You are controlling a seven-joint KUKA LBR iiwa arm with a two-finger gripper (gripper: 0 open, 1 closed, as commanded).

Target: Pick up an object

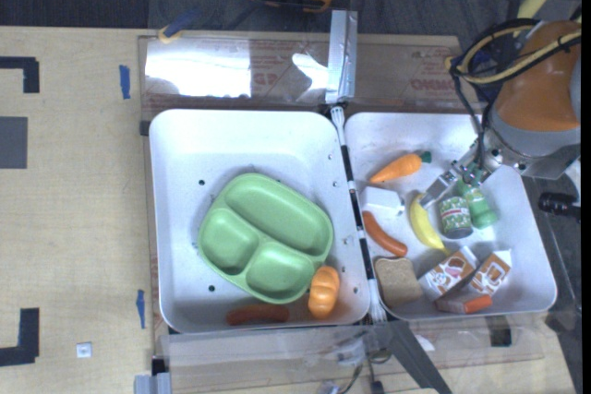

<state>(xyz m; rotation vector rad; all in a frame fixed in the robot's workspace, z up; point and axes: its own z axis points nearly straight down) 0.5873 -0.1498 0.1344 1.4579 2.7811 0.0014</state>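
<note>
My gripper (pixel 451 187) hangs low in the right bin (pixel 540 240), reaching in from the upper right. Just below its tip stands a small green can with a red label (pixel 455 217), and a green bottle (pixel 482 211) lies beside that. A yellow banana (pixel 423 224) lies just left of the can. An orange carrot (pixel 399 168) rests further up and to the left. I see nothing held by the gripper.
The right bin also holds a red sausage (pixel 384 234), a bread slice (pixel 397 280) and two small cartons (pixel 451 273) (pixel 491 272). In the left bin (pixel 185 152) lie a green divided plate (pixel 266 236), a small orange pumpkin (pixel 323 290) and a red sausage (pixel 258 316).
</note>
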